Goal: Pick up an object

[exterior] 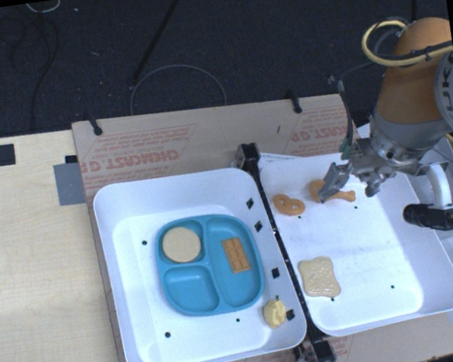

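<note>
Orange toy piece [335,192], small and flat, lying on the floor of the right bin [426,273] near its far wall, partly hidden under the gripper. Judging as the likeliest target of the pick.

Largest to smallest:

- Right bin: shallow, white, sitting beside the left bin [125,233], rims meeting along the middle divider.
- Arm [414,80]: reaching in from the right, orange band above the wrist, hanging over the far right part of the right bin.
- Blue divided plate [201,293]: resting in the left bin, carrying a round tan disc [180,244] in one compartment and a brown cracker-like bar [236,255] in another.
- Gripper [354,185]: hovering directly over the orange piece; two fingers splayed apart, nothing seen between them.
- Pale bread-like slab [319,278]: lying in the near part of the right bin, close to the divider.
- Pretzel-shaped piece [288,205]: lying just beside the divider, near the orange piece but apart from it.
- Yellow lump [275,312]: sitting in the near right corner of the left bin, off the plate.

Handling judgement: orange piece looking light, stiff, likely plastic, possibly slippery. Lying low against the floor, so needing fingers brought right down. Pinching across the narrow width, near the middle, seeming safest. Risk: sliding away on the smooth floor.
</note>
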Available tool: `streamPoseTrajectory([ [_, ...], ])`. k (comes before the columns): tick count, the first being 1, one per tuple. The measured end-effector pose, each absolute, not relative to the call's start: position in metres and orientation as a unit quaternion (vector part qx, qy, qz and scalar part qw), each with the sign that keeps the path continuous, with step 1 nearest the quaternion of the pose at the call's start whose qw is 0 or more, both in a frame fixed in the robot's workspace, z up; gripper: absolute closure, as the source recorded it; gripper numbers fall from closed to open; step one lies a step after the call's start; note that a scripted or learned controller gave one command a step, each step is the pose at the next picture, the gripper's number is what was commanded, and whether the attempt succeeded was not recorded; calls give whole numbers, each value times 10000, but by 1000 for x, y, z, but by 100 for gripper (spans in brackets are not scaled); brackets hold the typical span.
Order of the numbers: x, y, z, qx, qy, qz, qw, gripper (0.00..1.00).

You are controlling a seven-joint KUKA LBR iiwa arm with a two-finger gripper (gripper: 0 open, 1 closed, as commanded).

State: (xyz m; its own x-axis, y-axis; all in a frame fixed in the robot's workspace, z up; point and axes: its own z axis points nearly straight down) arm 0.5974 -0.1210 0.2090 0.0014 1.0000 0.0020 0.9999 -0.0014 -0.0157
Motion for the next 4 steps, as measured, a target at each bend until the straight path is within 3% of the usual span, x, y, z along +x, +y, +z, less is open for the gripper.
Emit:
streamPoseTrajectory([
  [1,600,-121,217,-7069,-7073,9,16,0],
  [3,590,-117,109,-7072,-7070,25,35,0],
  [4,590,-116,86,-7075,-7067,17,26,0],
])
